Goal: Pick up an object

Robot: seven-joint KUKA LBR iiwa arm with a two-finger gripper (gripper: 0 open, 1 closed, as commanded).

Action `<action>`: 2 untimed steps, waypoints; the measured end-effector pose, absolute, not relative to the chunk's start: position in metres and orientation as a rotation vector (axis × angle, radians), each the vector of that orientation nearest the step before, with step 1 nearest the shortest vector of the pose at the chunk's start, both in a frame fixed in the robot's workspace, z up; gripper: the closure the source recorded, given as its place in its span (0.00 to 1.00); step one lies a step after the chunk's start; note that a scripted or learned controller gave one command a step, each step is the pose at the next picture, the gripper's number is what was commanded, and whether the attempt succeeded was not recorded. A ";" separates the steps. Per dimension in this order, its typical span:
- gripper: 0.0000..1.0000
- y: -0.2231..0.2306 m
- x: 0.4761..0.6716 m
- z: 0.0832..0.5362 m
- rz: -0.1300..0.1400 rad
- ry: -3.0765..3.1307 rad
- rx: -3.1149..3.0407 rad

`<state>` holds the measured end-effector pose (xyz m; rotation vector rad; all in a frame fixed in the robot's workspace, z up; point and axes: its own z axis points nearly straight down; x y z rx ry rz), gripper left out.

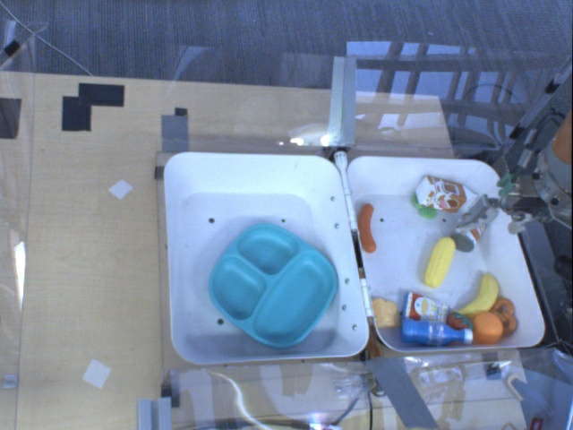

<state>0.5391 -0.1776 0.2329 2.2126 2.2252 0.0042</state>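
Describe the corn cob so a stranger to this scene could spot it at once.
Look in the right white bin, the one crowded with toy food. Near its middle lies the corn cob, a short, pale yellow cylinder tilted slightly off vertical. Unlike the curved banana below it, it is straight and blunt at both ends.

Two white bins, left and right, look like smooth, matt moulded plastic; the teal divided plate is smooth plastic with a soft sheen; the surface is pale wood-grain laminate, matt, under clear glossy sheeting that catches reflections; the corn cob, banana and sausage look like smooth toy plastic; the blue bottle is shiny; the floor beyond looks like dark ribbed carpet
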 end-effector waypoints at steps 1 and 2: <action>0.00 -0.130 0.548 0.089 0.014 2.196 2.232; 0.00 -0.089 0.574 0.089 0.015 2.050 2.368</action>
